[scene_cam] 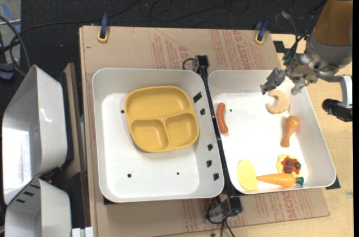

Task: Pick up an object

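Croissant [277,101] lies near the right bin's [247,83] far wall, just below the gripper [287,82], whose fingers are spread wide and hold nothing; bare white floor opens toward the sausage [222,118].

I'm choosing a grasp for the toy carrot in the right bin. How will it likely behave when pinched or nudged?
The carrot looks like smooth moulded plastic, so probably stiff, light and a bit slippery. Its round, tapered body may roll or pivot when nudged. It lies against the yellow piece near the bin's front wall, which could block the end effector's fingers.
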`<state>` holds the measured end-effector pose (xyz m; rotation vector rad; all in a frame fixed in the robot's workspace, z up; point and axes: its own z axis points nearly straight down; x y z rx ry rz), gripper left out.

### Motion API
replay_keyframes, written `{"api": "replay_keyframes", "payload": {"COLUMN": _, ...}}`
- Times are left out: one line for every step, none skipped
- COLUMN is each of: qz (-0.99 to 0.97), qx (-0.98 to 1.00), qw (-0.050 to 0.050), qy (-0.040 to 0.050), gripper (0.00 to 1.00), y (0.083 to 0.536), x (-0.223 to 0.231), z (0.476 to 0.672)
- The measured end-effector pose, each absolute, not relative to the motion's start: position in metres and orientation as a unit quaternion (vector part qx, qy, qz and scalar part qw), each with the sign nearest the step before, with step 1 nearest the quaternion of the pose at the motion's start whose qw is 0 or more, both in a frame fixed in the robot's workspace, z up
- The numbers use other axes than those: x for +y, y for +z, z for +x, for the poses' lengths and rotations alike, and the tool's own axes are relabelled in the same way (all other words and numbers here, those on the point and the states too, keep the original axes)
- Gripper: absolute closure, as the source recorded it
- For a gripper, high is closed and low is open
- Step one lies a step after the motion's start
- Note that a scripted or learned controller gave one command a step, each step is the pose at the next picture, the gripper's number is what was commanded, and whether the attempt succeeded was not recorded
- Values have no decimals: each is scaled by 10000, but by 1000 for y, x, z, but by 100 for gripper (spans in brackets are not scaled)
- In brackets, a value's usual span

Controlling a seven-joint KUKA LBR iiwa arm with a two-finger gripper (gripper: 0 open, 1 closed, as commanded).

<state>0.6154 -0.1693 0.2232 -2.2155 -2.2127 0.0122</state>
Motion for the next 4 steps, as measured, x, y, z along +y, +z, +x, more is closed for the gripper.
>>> {"api": "replay_keyframes", "payload": {"qz": -7066, "qx": -7076, "qw": -4, "qy": 2, "gripper": 0, "y": 231, "x": -169, "z": 618}}
{"api": "replay_keyframes", "payload": {"qz": -7077, "qx": -7065, "qw": 19, "qy": 16, "gripper": 0, "y": 177, "x": -171, "z": 607}}
{"api": "replay_keyframes", "payload": {"qz": -7077, "qx": -7065, "qw": 13, "qy": 11, "gripper": 0, "y": 115, "x": -174, "z": 604}}
{"api": "replay_keyframes", "payload": {"qz": -7074, "qx": -7068, "qw": 4, "qy": 7, "gripper": 0, "y": 91, "x": -174, "z": 604}}
